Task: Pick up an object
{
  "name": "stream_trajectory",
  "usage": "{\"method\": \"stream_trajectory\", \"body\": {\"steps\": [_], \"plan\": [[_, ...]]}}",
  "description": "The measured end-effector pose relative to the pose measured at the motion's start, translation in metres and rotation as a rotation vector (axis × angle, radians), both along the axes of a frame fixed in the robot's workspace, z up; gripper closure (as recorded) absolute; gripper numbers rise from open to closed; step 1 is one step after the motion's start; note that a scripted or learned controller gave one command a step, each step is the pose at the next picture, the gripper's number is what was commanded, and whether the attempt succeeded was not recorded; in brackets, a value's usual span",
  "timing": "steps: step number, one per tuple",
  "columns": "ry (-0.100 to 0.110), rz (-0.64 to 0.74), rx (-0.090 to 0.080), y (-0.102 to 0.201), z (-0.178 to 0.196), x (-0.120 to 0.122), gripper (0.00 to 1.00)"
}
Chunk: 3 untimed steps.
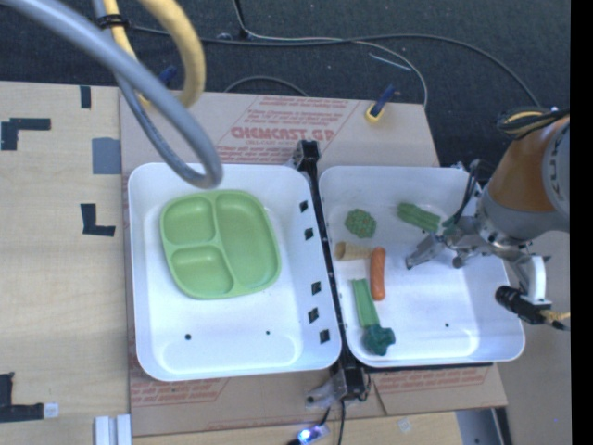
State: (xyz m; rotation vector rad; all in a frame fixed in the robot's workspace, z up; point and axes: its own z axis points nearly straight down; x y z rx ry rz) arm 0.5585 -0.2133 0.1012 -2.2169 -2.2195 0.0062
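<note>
My two-finger metal pincer (435, 251) hangs w/ fingers apart, clamping nothing, over right shallow white bin (482, 336); small orange plastic carrot (378, 273) lies just left, not touching.

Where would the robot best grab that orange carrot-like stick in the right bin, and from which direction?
Probably across its middle, coming straight down from above. The orange stick lies flat on the right bin's floor, long and thin, so its narrow width suits a pinch. The long green piece lies close at its lower left, so a grip around or above the middle looks safest.
</note>
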Motion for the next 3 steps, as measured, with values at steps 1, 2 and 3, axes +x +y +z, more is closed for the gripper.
{"method": "stream_trajectory", "body": {"steps": [1,2,3], "plan": [[-0.003,0.001,0.0,0.001,0.013,0.001,1.0],[-0.009,0.001,-0.001,0.007,0.058,-0.002,1.0],[-0.012,0.002,-0.002,0.011,0.119,0.005,1.0]]}}
